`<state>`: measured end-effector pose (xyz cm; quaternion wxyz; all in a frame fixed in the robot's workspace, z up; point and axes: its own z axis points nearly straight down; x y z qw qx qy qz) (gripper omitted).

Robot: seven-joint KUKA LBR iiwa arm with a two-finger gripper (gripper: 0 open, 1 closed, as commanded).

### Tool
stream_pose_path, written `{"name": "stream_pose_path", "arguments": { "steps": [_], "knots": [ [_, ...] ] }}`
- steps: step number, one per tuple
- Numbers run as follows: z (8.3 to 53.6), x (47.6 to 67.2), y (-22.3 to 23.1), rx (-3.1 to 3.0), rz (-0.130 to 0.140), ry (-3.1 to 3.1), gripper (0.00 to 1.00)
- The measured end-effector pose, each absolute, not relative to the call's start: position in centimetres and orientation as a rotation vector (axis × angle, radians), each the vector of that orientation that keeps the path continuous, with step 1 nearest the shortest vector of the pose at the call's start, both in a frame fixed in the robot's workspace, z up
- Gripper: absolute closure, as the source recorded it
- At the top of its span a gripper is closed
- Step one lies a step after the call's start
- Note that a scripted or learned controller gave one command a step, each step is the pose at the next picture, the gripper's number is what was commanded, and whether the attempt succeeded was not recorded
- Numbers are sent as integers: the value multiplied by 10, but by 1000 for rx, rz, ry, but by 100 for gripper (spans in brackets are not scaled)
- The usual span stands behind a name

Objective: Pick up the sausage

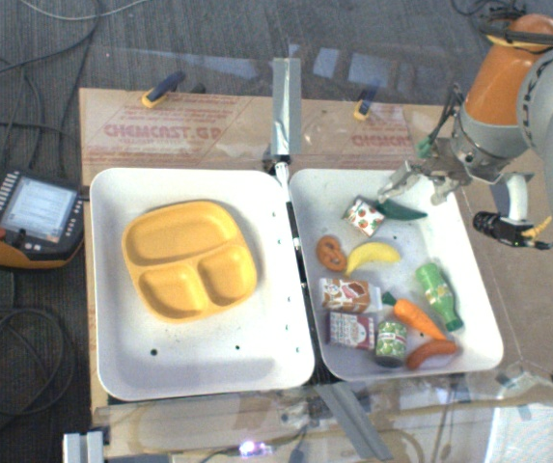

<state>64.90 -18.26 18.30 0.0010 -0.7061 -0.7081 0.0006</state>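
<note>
The sausage (pixel 432 353), reddish brown and short, lies at the near right corner of the right bin (pixel 479 287), just in front of an orange carrot (pixel 419 318). My gripper (pixel 419 187) hangs over the far side of that bin, well away from the sausage. It stands open with nothing between its fingers. A dark green pepper (pixel 403 211) lies just below it.
Packed into the right bin are a green bottle (pixel 438 295), a banana (pixel 373 255), a pretzel (pixel 331 251), a strawberry carton (pixel 364 216), two small cartons (pixel 345 294) and a can (pixel 391 340). A yellow divided tray (pixel 191 257) sits in the left bin (pixel 112 355).
</note>
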Motion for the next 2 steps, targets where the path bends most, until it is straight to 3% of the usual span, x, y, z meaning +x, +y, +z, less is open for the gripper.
{"name": "stream_pose_path", "arguments": {
  "steps": [1, 2],
  "knots": [
    [106, 592, -133, -2115, 3, -2319, 0],
    [91, 543, -100, -1895, -8, -2529, 0]
  ]
}}
